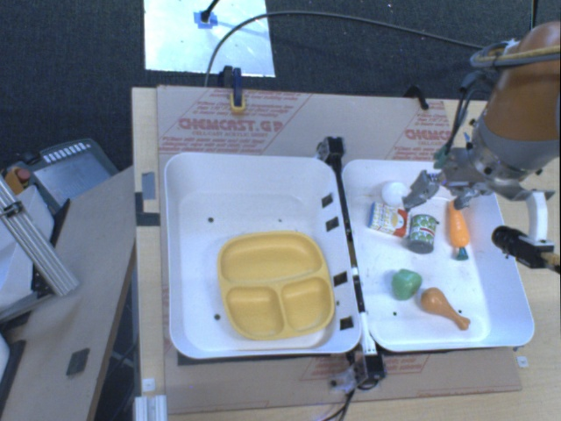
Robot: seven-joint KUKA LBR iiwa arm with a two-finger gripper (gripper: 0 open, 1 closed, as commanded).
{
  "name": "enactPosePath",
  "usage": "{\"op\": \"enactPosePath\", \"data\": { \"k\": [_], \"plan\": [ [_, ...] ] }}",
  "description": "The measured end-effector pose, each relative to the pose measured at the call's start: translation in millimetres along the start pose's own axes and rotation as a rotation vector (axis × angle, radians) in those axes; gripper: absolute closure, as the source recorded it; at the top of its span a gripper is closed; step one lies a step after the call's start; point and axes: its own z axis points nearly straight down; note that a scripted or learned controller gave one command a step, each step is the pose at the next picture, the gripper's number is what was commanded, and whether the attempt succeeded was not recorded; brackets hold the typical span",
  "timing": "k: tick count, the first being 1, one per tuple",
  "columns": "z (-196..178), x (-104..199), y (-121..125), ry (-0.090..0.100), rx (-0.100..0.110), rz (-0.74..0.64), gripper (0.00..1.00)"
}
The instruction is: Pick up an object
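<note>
The tool [441, 188] is hovering over the right bin [508, 310], fingers spread and gripping nothing, with the small can [422, 231] lying just below it.

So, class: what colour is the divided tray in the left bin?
Yellow; the divided tray shows in the camera view.
</note>
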Motion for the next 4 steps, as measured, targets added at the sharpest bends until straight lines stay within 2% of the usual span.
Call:
{"op": "enactPosePath", "data": {
  "k": [1, 2, 3, 4],
  "plan": [
    [-6, 0, 2, -0.001, -0.011, -0.002, 0.0],
    [41, 10, 2, 0.0, -0.008, -0.001, 0.0],
    [88, 2, 8, 0.0, -0.008, 0.0, 0.0],
    [151, 2, 8, 0.0, -0.006, 0.0, 0.0]
  ]
}}
